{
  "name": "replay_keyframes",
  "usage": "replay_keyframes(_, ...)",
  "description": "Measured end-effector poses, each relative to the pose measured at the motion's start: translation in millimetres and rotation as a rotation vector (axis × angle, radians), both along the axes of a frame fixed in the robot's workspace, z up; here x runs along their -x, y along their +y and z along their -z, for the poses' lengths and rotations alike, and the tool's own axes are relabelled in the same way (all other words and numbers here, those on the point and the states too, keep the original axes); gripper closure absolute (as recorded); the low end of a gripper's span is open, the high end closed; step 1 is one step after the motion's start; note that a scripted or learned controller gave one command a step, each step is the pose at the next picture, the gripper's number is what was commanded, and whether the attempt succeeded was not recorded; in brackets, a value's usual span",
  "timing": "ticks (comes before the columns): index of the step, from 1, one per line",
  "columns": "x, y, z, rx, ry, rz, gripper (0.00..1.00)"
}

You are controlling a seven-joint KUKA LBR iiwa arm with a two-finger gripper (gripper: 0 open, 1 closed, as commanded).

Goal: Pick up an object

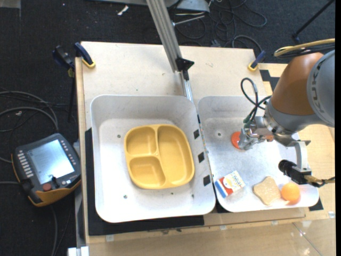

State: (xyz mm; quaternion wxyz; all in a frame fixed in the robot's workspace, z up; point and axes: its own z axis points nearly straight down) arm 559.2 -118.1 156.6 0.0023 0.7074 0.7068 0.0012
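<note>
Objects for picking lie in the right bin (pixel 213 111), but going from the left I first pass the teach pendant (pixel 47 167) on the dark floor, its screen lit pale and cables trailing away from it. Next comes the left bin (pixel 101 121), and in it a yellow divided tray (pixel 159 156) with three compartments, sitting flat near the bin's middle. A slanted metal pole (pixel 165 28) crosses the bench top from above and ends near the seam between the two bins.

In the right bin, a small carton (pixel 230 184) with red, white and blue print lies near the front left corner. Further back sits a small red-orange round object (pixel 236 139), and my pincer (pixel 246 141) is down just beside it, close enough to look like touching on its right side. I cannot tell whether my pincer is apart or together, nor whether anything is clamped in it. Toward the front right, a tan bread-shaped piece (pixel 267 190) lies just beside an orange ball (pixel 291 192). My arm (pixel 306 92) with its orange band reaches in over the bin's right side.
</note>
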Motion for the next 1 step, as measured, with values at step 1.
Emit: replay_keyframes(1, 4.2, 1.2, -61.9, 0.000, -0.001, -0.003, 1.00)
